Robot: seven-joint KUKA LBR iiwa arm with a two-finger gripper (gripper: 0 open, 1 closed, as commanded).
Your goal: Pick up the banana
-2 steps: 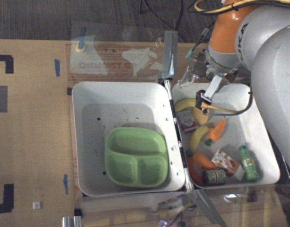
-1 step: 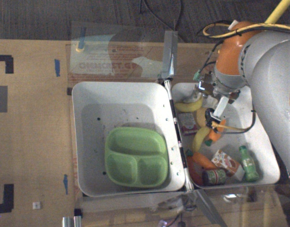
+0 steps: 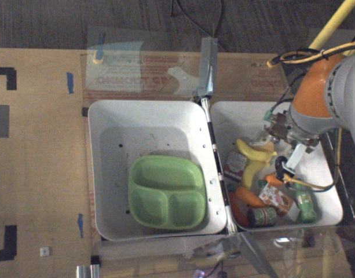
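Observation:
The yellow banana (image 3: 253,157) lies in the right bin (image 3: 241,117), curved, resting on top of other toy foods near the bin's middle. My gripper (image 3: 281,148) hangs low over the right bin, just right of the banana's upper end and very close to it. The grey wrist with the orange band (image 3: 316,94) rises behind it to the upper right. Whether the gripper touches the banana cannot be made out.
Around the banana lie a carrot (image 3: 250,197), a dark can (image 3: 263,216), a red and white box (image 3: 275,196) and a green bottle (image 3: 306,207). The left bin (image 3: 108,132) holds a green divided plate (image 3: 165,193). A yellow cable loops near the wrist.

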